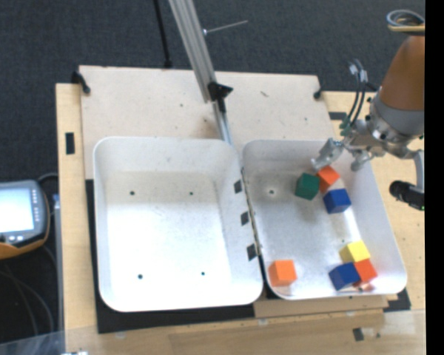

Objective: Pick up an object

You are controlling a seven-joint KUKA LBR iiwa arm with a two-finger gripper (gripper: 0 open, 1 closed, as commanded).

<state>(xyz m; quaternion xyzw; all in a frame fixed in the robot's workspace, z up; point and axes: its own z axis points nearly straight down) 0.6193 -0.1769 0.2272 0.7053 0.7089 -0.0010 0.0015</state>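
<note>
Gripper [345, 156] over right bin [385, 220], above orange cube [328, 176] and green cube [307, 187]; can't tell its state.

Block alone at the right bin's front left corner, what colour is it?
Orange block, clear in the camera view.

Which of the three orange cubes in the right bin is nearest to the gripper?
The small orange cube beside the green cube, just below the gripper. The other two orange cubes lie at the bin's near edge.
</note>
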